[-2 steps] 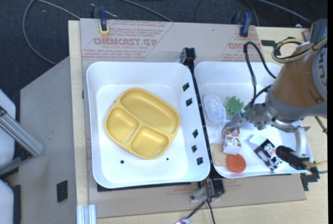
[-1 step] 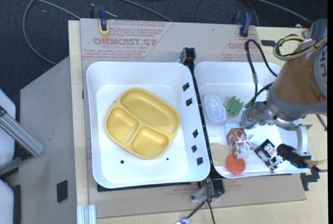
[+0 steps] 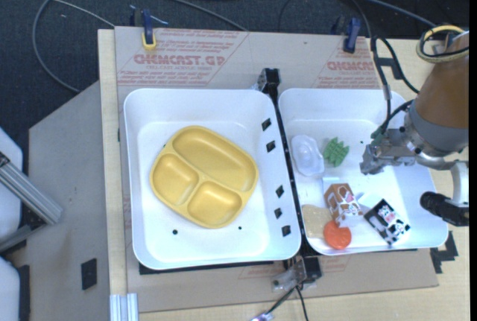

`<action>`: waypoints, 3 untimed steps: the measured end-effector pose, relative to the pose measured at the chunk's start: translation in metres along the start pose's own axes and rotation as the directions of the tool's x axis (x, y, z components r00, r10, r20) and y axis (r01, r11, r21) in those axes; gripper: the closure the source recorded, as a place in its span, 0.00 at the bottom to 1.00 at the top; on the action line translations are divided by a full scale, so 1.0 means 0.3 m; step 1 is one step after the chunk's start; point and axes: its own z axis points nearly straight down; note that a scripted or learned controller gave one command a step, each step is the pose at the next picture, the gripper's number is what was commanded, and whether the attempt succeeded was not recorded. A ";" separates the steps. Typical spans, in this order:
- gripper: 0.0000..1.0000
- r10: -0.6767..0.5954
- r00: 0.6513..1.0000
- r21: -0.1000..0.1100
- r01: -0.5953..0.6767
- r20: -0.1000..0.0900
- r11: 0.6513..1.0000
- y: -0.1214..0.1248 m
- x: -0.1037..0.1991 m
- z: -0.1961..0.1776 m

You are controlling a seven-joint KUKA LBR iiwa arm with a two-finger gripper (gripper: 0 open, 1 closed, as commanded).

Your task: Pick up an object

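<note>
Two white bins side by side on the bench; left bin [image 3: 141, 163] holds a yellow tray [image 3: 203, 176] with three compartments, lying near its centre.

Right bin [image 3: 358, 107] holds the loose objects: a clear cup [image 3: 306, 154] at about 9 o'clock from bin centre; a green toy [image 3: 336, 151] just beside it at its 3 o'clock; a brown-and-white carton [image 3: 342, 202] toward 6 o'clock; an orange ball [image 3: 338, 237] directly below the carton, near the bin's lower rim; a black-and-white item [image 3: 389, 220] at 3 o'clock from the carton.

Arm enters from 3 o'clock; gripper [image 3: 378, 161] low over the right bin, near the green toy at its 3 o'clock, apart from it; no object seen between its fingers; whether they stand open or closed, cannot tell.
</note>
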 end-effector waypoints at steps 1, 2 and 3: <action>1.00 -0.001 1.000 0.002 0.001 -0.001 1.000 0.004 -0.001 -0.082; 1.00 -0.006 1.000 0.004 0.006 -0.004 1.000 0.071 0.176 -0.063; 1.00 -0.006 1.000 0.004 0.006 -0.004 1.000 0.137 0.336 -0.048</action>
